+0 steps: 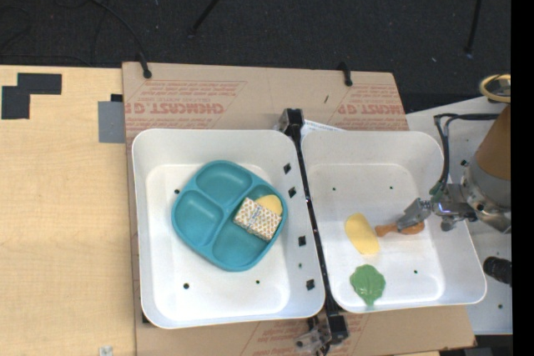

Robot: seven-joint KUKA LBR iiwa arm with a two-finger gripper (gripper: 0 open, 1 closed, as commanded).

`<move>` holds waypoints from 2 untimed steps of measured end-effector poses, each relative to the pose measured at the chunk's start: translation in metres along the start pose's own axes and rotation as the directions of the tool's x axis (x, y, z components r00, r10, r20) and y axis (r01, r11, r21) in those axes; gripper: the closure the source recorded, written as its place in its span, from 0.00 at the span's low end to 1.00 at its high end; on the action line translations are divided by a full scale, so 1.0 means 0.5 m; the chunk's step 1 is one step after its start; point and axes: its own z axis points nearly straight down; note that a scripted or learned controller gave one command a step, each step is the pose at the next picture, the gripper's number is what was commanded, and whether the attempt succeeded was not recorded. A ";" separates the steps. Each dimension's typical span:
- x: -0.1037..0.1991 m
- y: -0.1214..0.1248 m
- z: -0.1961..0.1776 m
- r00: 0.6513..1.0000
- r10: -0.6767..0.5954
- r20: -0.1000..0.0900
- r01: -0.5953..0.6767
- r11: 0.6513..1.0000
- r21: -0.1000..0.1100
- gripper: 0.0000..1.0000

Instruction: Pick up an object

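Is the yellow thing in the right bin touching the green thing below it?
Apart. The camera view shows bare white bin floor between the yellow object and the green object.

A: Left bin point(158, 179) — contents?

B: Teal divided plate point(204, 217), tilted in frame. On its right side a patterned tan block point(257, 218) lies touching a small yellow piece point(271, 203).

A: Right bin point(375, 154)?

B: Yellow oblong object point(361, 233) near centre; green leafy object point(367, 283) below it, near the front wall. An orange-brown item point(396, 228) lies just right of the yellow one.

A: Gripper?

B: Gripper point(415, 217) reaches in from the right, low over the right bin, its tip at the orange-brown item — contact not resolvable
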 end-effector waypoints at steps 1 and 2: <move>0.022 -0.009 0.106 1.000 -0.001 -0.001 0.001 1.000 0.001 0.00; 0.018 -0.009 0.080 1.000 0.003 0.000 -0.003 1.000 -0.002 1.00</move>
